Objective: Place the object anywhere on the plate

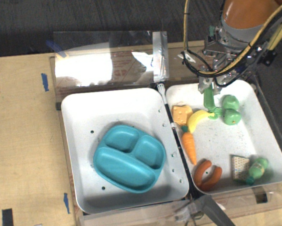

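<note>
Teal divided plate (129,157) lies in the left bin (79,141). In the right bin (264,137) we see a carrot (189,147), a banana (198,119), green toys (230,109). Above the banana hangs the gripper (208,98); we cannot tell if its jaws are spread or pressed together.

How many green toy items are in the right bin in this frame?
3, possibly more hidden under the arm: a green bottle-like piece under the tool, a green pear-like item beside it, and a green item in the near right corner.
</note>
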